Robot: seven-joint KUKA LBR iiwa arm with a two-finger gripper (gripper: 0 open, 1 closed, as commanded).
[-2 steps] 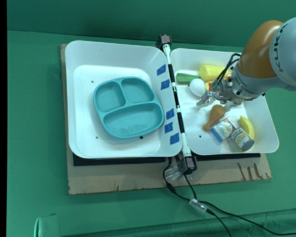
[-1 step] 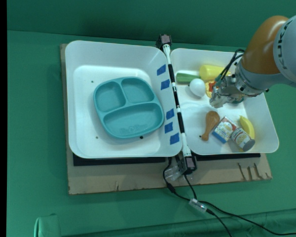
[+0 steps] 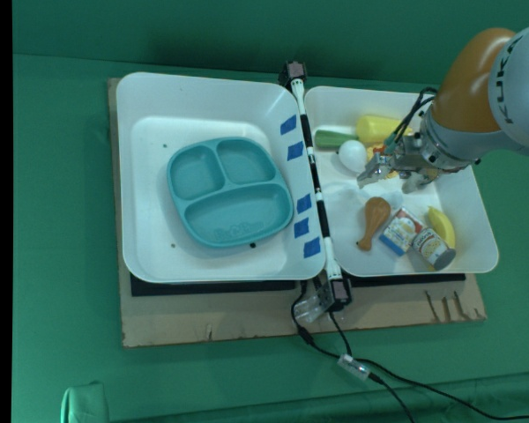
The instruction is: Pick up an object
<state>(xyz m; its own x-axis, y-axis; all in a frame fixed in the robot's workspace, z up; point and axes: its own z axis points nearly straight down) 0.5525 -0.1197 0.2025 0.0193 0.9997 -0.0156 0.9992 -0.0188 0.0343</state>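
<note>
My gripper (image 3: 392, 176) hangs over the middle of the right bin (image 3: 476, 252), its two fingers spread open with nothing seen between them. A white egg (image 3: 353, 154) lies just left of it. A brown chicken drumstick (image 3: 373, 220) lies just below it. Behind the gripper sit a yellow piece (image 3: 375, 129) and a green vegetable (image 3: 332, 137). A small box (image 3: 400, 232), a can (image 3: 433, 248) and a yellow banana (image 3: 441, 225) lie at the bin's front right. The wrist hides part of the bin's middle.
The left bin (image 3: 145, 227) bears a teal divided plate (image 3: 230, 192). A black divider with blue tape tabs (image 3: 309, 170) runs between the bins. Cables (image 3: 361, 373) trail off the bench's front. The arm (image 3: 485, 86) enters from the upper right.
</note>
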